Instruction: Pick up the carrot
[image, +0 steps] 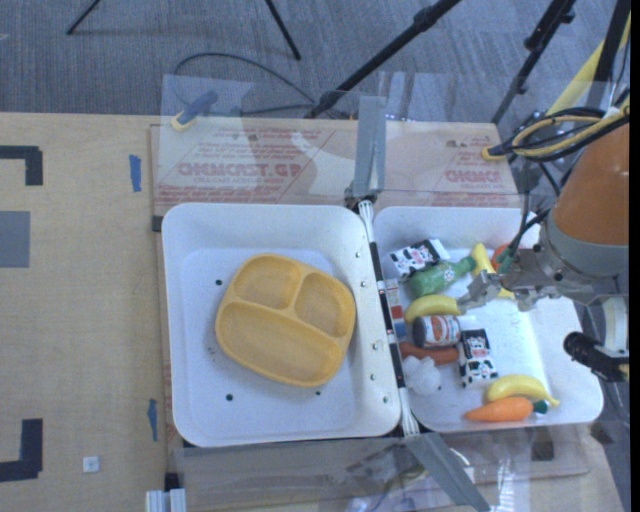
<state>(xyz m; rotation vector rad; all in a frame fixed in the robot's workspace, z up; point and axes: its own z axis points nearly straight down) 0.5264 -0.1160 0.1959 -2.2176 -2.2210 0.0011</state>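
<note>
The carrot (499, 409) is seen lying flat at about five o'clock in the right bin (575, 330), touching a banana (517, 386) just above it. The gripper (497, 285) is held well apart at about one o'clock from it, over the clutter; whether it is open cannot be told. A descent onto the orange body, clear of the banana, is judged best.

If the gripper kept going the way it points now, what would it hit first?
The gripper points left and downward over the right bin. Straight on, it would likely meet the banana first, not the carrot near the bin's front edge; depth is unclear from this view.
</note>
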